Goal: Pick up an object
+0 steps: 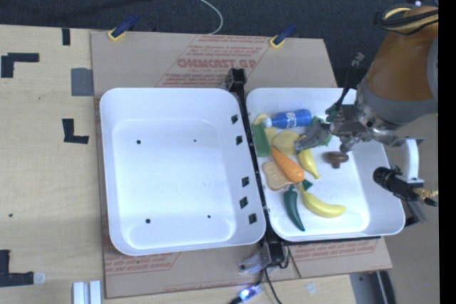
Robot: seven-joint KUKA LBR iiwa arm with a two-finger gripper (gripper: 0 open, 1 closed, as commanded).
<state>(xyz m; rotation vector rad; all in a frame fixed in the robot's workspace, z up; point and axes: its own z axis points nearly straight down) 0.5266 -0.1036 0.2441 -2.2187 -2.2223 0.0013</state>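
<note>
The right bin (356,221) holds a pile of toy food along its left side. In it lie a blue bottle (291,117), a carrot (288,166), a bread slice (277,175), a green pepper (293,208) and a banana (323,206). A small brown piece (337,159) lies alone near the bin's middle. My gripper (328,143) hangs over the bin's upper middle, just right of the pile and above the brown piece. It is open, with nothing between its fingers (311,138).
The left bin (171,167) stands beside the right one, and a black divider (246,153) runs between them. Both rest on a cardboard sheet (206,60). A black fitting (395,181) on the arm overhangs the right bin's right rim.
</note>
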